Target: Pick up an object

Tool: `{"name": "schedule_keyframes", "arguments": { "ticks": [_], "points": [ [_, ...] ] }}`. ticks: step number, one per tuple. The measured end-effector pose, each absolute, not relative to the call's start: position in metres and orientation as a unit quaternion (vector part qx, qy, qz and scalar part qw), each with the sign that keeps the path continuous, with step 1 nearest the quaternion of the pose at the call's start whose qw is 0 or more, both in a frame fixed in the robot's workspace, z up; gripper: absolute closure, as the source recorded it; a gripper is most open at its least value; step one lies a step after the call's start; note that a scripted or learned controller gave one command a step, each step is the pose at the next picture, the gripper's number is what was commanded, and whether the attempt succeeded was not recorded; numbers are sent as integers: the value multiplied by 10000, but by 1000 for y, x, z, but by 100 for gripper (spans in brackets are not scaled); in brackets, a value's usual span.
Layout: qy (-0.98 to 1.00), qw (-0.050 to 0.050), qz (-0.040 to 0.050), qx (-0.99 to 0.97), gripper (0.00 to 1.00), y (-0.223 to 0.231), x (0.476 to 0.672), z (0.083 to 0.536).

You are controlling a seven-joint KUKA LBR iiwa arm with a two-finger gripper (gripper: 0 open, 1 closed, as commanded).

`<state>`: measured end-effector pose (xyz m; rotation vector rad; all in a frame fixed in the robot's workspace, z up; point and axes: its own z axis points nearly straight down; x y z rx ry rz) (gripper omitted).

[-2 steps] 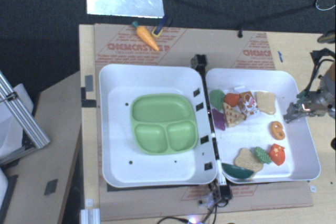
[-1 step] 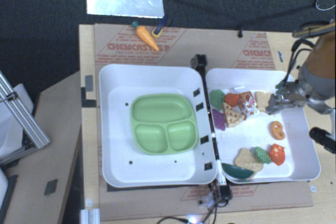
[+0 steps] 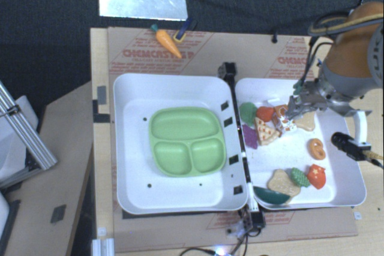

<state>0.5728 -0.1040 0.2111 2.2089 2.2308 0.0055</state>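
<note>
Camera view. Task status: pick not yet completed, judged from the layout. Gripper [image 3: 292, 110] lowered into the right bin [image 3: 348, 186], directly over a cluster of toy foods: pizza slice [image 3: 266, 129], tomato-red piece [image 3: 265, 113], green leaf piece [image 3: 248, 111], purple piece [image 3: 250, 137]. Spacing between the fingertips: cannot tell; nothing visibly clamped. Likely target: the small red-and-white item [image 3: 284, 123] at the fingertips, though its identity is unclear at this resolution. Remaining: closing on an object, lifting clear.

Other contents of the right bin: pretzel [image 3: 317, 148], bread slice [image 3: 282, 182], strawberry [image 3: 317, 176], dark green piece [image 3: 299, 177], teal piece [image 3: 270, 195] at the front rim. Left bin [image 3: 129, 129]: green divided plate [image 3: 186, 140]. On the worktop [image 3: 252, 48] behind the bins: toy carrot [image 3: 167, 42].

Obstruction: tight packing of the cluster, with neighbouring pieces touching the target area; risk of a multi-object or missed grasp.
</note>
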Motion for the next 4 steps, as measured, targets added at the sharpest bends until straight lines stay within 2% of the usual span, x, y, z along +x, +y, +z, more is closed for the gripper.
{"name": "schedule_keyframes", "arguments": {
  "ticks": [1,3,4],
  "points": [
    [7107,15,24,7035,100,-62,616,219],
    [7071,10,2,7071,100,-76,606,217],
    [7087,11,11,7056,100,-71,603,234]
  ]
}}
